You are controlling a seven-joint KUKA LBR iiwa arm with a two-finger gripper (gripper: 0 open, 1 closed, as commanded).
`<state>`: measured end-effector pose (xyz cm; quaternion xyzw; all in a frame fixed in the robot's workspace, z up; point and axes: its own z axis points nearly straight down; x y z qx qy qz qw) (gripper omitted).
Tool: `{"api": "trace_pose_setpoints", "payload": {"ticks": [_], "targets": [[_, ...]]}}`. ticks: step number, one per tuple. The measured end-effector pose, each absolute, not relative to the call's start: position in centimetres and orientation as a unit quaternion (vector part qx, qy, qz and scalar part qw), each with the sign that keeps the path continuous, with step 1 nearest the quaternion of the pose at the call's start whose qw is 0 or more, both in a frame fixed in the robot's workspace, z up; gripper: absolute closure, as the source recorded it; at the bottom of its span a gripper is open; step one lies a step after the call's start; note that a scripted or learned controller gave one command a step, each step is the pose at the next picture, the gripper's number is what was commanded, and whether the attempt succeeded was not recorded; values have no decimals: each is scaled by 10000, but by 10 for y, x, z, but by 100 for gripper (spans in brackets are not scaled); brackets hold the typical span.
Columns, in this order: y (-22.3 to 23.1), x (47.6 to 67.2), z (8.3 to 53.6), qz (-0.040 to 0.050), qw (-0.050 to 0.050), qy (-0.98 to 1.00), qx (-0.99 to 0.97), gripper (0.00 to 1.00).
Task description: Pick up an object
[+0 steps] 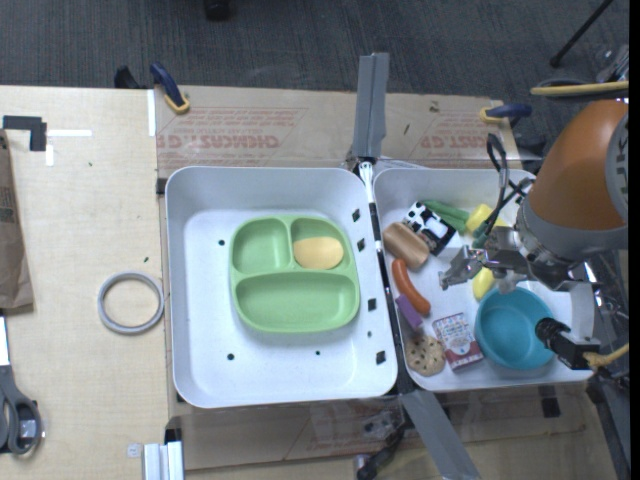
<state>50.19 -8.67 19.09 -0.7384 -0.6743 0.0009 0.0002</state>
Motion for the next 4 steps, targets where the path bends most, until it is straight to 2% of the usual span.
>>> {"api": "trace_pose_setpoints", "payload": {"ticks": [1,2,3,4], "targets": [[-87,503,199,17,2,-6750,-7378,100],[-87,503,199,18,2,-6750,-7378,0],[-121,504,109,13,21,-7802,-6256,0],[-103,485,91,10,18,-7165,-6976,0]]}}
